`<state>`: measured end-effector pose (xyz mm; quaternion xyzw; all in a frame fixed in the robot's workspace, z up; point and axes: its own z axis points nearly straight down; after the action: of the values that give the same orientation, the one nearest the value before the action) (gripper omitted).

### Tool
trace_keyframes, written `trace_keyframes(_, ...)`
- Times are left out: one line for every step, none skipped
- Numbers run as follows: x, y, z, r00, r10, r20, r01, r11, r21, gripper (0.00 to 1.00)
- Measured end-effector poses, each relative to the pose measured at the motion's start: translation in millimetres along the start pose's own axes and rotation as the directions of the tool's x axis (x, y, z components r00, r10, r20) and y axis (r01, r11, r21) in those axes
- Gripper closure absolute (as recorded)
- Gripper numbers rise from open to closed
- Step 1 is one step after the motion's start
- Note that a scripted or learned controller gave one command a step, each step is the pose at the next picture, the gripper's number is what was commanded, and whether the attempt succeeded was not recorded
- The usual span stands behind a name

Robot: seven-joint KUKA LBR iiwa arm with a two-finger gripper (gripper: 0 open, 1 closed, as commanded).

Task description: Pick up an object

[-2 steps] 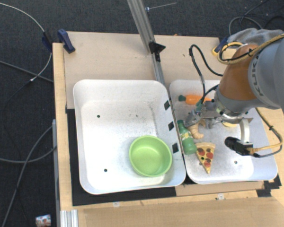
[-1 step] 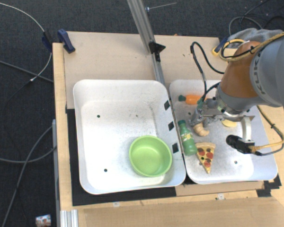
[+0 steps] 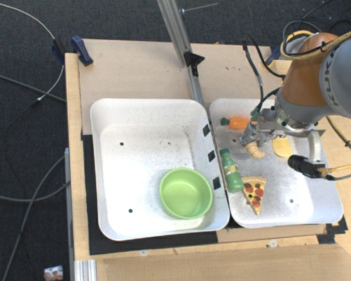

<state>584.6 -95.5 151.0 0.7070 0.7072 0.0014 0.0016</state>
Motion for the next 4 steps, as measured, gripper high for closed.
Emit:
trace_keyframes(1.2,-0.8,-63.0,1.000,0.000,0.000,0.000,1.000,-0.002,1.00)
trace_keyframes(1.2,-0.3,-83.0,1.000,0.000,0.000,0.000,1.000,0.002,1.00)
trace_keyframes(54.3,-12.3,-73.8,1.000,-0.004,-0.002,0.004,1.000,0.004,1.00)
trace_keyframes(112.9,-32.9,-75.3,1.000,-0.005,-0.002,0.005,1.000,0.004,1.00)
